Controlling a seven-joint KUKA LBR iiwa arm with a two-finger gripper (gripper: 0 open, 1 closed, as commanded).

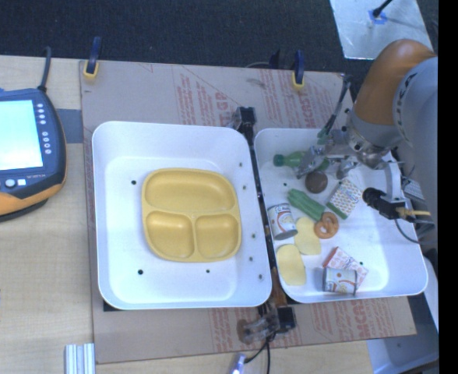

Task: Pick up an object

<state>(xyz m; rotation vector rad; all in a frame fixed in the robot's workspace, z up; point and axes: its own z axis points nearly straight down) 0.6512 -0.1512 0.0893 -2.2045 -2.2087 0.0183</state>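
Note:
My gripper (pixel 328 159) hangs low over the far part of the right bin (pixel 404 275), reaching in from the right. Just in front of it lies a brown round object (pixel 316 181), and a small green object (pixel 287 160) lies to its left. Nothing is visibly held. Also in this bin are a green cucumber-like piece (pixel 305 204), a patterned packet (pixel 344 198), an orange ring (pixel 327 225), a small can (pixel 281 220), two pale yellow pieces (pixel 291 265) and a small carton (pixel 343 275).
The left bin (pixel 116 279) holds a yellow divided tray (pixel 190 213). A control pendant with a screen (pixel 15 150) lies on the bench at the far left. Black cables (pixel 385 202) trail from the wrist over the right bin's right side.

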